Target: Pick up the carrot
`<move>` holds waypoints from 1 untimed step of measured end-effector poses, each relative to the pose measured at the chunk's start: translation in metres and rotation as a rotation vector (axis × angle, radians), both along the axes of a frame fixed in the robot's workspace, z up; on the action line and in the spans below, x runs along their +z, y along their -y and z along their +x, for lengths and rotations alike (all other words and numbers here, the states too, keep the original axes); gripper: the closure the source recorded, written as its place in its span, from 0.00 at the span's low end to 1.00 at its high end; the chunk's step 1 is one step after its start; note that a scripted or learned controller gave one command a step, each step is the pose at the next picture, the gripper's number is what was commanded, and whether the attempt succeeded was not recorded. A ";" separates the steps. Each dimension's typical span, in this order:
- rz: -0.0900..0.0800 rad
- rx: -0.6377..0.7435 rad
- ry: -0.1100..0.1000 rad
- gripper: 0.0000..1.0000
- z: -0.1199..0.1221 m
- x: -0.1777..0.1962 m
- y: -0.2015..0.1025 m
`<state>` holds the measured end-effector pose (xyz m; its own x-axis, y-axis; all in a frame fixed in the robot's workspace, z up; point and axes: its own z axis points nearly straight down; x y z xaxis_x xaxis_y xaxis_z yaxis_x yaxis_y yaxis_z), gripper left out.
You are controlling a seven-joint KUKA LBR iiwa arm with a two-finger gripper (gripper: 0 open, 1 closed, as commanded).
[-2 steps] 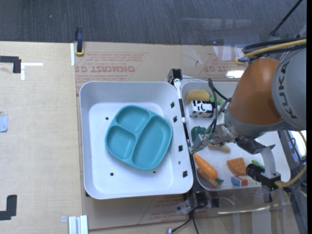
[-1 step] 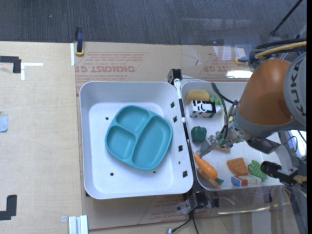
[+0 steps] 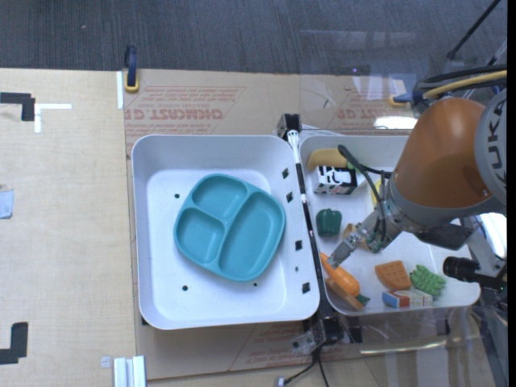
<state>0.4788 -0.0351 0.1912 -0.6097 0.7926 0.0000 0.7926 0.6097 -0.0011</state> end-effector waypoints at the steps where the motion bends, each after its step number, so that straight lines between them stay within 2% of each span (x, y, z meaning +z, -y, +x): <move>1: 0.000 0.341 0.001 0.00 0.001 0.000 -0.050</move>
